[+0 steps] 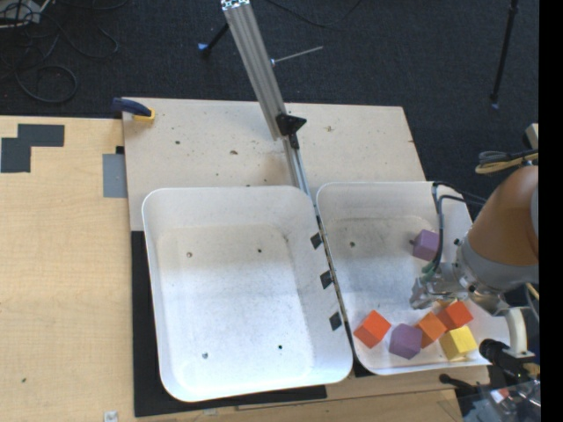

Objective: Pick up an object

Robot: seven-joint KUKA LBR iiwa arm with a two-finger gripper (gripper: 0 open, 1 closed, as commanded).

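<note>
Blocks lie in the right bin (pixel 378 202): a purple block (pixel 427 244) near its far right side, then toward its near edge an orange block (pixel 373 328), a second purple block (pixel 405 340), another orange block (pixel 432 327), a red-orange block (pixel 457 314) and a yellow block (pixel 457 344). The gripper (pixel 429 294) hangs low in this bin, between the far purple block and the near cluster; whether it is apart or together cannot be told.
</note>
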